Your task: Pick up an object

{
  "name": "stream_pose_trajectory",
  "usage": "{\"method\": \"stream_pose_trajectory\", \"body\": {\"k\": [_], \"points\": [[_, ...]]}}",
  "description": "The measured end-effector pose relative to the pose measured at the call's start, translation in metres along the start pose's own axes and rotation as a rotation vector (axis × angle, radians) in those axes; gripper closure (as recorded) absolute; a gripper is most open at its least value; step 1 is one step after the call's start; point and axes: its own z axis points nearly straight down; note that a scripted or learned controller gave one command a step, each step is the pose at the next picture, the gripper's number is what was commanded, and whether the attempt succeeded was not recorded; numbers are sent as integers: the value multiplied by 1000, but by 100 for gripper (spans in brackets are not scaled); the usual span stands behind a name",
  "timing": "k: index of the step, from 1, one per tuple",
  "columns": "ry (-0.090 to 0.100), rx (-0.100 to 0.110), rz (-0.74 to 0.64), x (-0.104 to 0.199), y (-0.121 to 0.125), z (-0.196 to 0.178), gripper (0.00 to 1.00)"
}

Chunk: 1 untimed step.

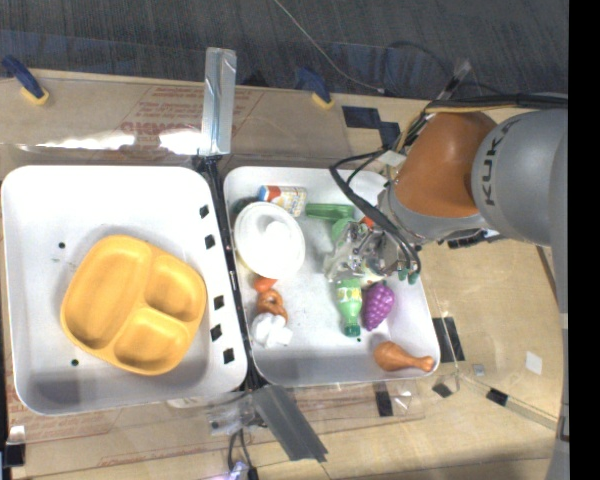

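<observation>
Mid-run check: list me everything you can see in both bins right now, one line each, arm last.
Left bin: one, white, left half of bench.
Divided plate: one, yellow, middle of left bin.
Right bin: one, white, beside the left bin.
Bowl: one, white, upper left of right bin.
Small bottle: one, pale with a red and blue end, above the bowl.
Green bottle: one, green, centre right.
Grapes: one bunch, purple, touching the green bottle.
Drumstick: one, orange-brown, lower right corner.
Arm: one, grey with orange band, from right.
Hand: one, metallic, over the green bottle's top.
</observation>
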Motion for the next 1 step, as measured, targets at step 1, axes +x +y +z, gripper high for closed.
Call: {"method": "stream_pose_trajectory", "body": {"k": [1], "points": [[-1, 0, 21, -14, 27, -138, 100]]}}
